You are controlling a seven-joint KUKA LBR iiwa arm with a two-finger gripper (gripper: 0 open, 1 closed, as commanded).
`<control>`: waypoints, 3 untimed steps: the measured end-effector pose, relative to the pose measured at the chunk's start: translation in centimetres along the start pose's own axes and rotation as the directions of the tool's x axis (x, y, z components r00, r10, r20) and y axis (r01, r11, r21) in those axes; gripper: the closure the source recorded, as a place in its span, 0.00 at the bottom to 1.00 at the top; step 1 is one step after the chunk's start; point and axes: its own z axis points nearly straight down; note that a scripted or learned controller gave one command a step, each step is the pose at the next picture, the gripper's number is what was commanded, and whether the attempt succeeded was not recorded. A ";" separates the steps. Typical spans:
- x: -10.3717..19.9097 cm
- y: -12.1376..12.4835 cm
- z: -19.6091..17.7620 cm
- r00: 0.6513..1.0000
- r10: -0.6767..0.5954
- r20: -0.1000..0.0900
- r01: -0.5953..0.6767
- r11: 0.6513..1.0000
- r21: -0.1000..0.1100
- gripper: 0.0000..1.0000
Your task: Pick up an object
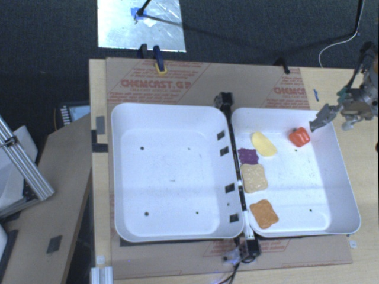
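Camera view: the gripper (324,116) hangs at the right bin's (340,176) far right rim, nothing visibly between its fingers; whether they are parted or closed cannot be told. Nearest it lies the red-orange object (299,136), with a yellow piece (263,144), purple piece (248,156), tan slice (254,178) and orange piece (264,213) along the divider. The step appears to be approach; next, centring over and descending onto one item.

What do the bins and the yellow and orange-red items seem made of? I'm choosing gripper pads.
Right bin and left bin: likely smooth moulded plastic, white, faint sheen, rounded corners. Yellow item: probably plastic or rubber toy food, even colour, soft rounded edges. Orange-red item: looks like glossy plastic, a toy pepper perhaps; too small to be sure.
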 end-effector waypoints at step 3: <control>-1.3 -8.1 -19.9 1.000 0.010 0.005 -0.010 1.000 -0.008 1.00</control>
